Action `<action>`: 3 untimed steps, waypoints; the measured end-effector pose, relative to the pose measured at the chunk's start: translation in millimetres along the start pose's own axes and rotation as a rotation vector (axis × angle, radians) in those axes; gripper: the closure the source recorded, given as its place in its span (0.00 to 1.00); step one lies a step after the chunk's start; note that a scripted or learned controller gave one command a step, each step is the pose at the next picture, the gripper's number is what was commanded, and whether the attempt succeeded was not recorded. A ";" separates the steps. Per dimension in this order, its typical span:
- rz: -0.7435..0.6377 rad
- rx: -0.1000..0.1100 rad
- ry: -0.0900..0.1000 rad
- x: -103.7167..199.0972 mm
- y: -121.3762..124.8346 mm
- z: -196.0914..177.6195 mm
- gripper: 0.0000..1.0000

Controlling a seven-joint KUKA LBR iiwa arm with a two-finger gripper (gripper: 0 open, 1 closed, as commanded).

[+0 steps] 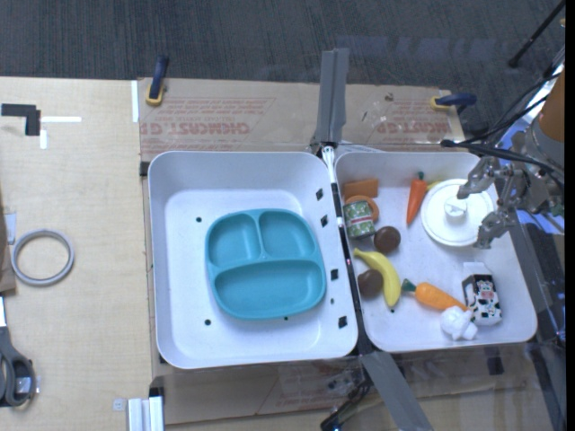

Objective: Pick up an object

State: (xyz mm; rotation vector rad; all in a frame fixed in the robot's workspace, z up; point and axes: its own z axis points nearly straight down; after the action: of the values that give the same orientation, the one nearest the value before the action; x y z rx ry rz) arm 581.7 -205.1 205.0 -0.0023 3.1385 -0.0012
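Observation:
The right bin holds several small items: a white round lid, an upright carrot, a second carrot lying flat, a banana, a green can, an orange block, two brown balls, a black-and-white cow-pattern box and a white lump. My gripper hovers at the bin's right side, just right of the white lid. Its fingers are spread open with nothing between them.
The left bin holds a teal divided plate. On the bench at the left lie a grey tape ring and scissors. Cardboard with clamps runs behind the bins.

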 end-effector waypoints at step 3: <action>0.081 0.000 0.000 44.1 99.3 112.4 0.00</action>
State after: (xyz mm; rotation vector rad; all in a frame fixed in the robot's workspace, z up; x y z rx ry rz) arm 537.8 -105.9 92.3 0.1244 3.1358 -0.0009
